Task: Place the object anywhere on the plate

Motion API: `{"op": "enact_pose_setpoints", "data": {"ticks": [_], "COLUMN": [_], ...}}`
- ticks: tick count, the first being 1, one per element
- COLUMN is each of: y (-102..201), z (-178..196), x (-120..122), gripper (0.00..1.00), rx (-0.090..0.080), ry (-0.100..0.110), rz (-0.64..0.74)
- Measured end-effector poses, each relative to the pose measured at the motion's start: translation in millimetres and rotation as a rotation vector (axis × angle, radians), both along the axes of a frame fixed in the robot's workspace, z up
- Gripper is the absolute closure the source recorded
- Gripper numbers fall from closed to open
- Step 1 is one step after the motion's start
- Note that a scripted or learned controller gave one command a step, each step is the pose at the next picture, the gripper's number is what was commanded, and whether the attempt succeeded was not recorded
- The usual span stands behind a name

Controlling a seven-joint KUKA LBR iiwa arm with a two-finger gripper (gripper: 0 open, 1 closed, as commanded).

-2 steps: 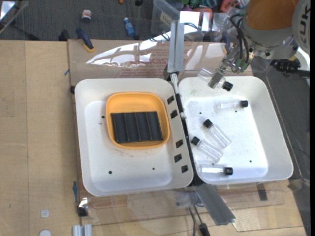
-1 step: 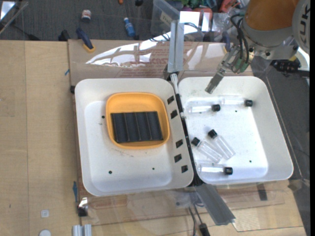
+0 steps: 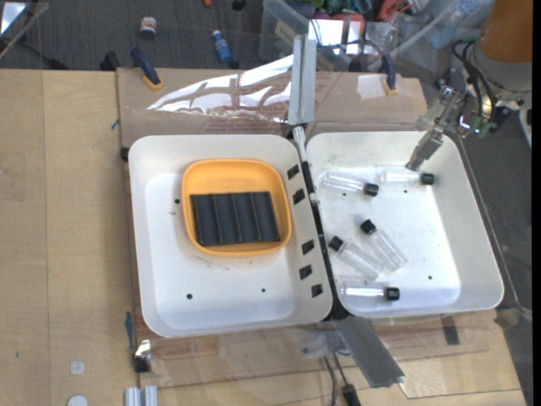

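Seen from above, the gripper (image 3: 423, 152) hangs at the right bin's (image 3: 482, 252) far right corner, whether its fingers are open or closed cannot be told; nothing shows between them. Just left of the fingers lie two clear vials with black caps (image 3: 353, 182), three more nearer the front rim. Well left, past the divider (image 3: 306, 227), the orange plate (image 3: 237, 176) sits mid-bin in the left bin (image 3: 161, 294), white floor open around it.

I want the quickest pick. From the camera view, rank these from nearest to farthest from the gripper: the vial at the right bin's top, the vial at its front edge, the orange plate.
1. Top vial, just below the gripper.
2. Front vial, near the right bin's front edge.
3. Orange plate, in the left bin.
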State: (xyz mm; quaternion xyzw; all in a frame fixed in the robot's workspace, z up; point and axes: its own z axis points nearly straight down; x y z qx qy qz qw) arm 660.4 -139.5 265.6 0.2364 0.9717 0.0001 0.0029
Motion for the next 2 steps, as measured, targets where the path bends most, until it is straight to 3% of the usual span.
{"op": "enact_pose_setpoints", "data": {"ticks": [1, 2], "y": [-1, -7], "z": [-15, -63], "x": [-2, -11], "gripper": [0.0, 0.0], "rx": [0.002, 0.002], "ry": [0.006, 0.006], "rz": [0.003, 0.35]}}
